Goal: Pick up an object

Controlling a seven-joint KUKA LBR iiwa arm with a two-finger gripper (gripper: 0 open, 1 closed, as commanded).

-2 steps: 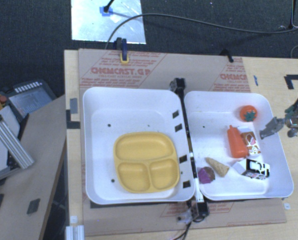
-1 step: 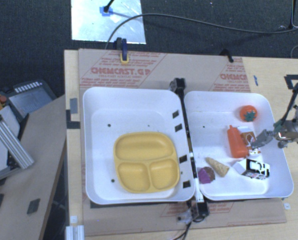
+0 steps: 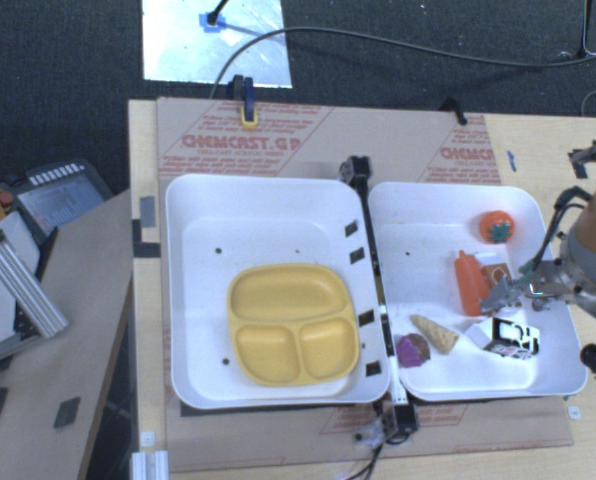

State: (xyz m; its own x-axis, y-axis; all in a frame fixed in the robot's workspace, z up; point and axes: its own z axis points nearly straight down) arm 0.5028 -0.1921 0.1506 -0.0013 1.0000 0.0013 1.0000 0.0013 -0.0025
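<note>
Camera view looks down at a slant on a table [image 3: 143, 268] that bears two white bins side by side on cardboard. Left bin [image 3: 193, 218] holds a yellow tray [image 3: 291, 321] with three compartments, lying toward the bin's 6 o'clock side. Right bin [image 3: 418, 218] holds the small things: an orange ball [image 3: 497, 226] with a green top at about 1 o'clock, a red bottle [image 3: 469, 280] near the middle and slightly toward 3 o'clock, a tan cone [image 3: 436, 333] at about 7 o'clock, a purple lump [image 3: 412, 349] touching or just beside the cone on its 8 o'clock side, and a black-and-white piece [image 3: 514, 338] at about 5 o'clock. A brown-and-white item lies just beside the bottle on its 3 o'clock side, partly hidden by the arm's tip. Arm [image 3: 593, 238] reaches in from 3 o'clock, and the pincer [image 3: 505, 293] sits low over the right bin, just beside the bottle and above the black-and-white piece. Its tip is small and blurred against the things beneath, so I cannot tell how far it is parted or whether it has hold of anything. At 12 o'clock beyond the bins, a yellow-and-blue clamp [image 3: 246, 103] stands at the cardboard's edge, and a shiny sheet [image 3: 216, 28] lies on the dark floor.
</note>
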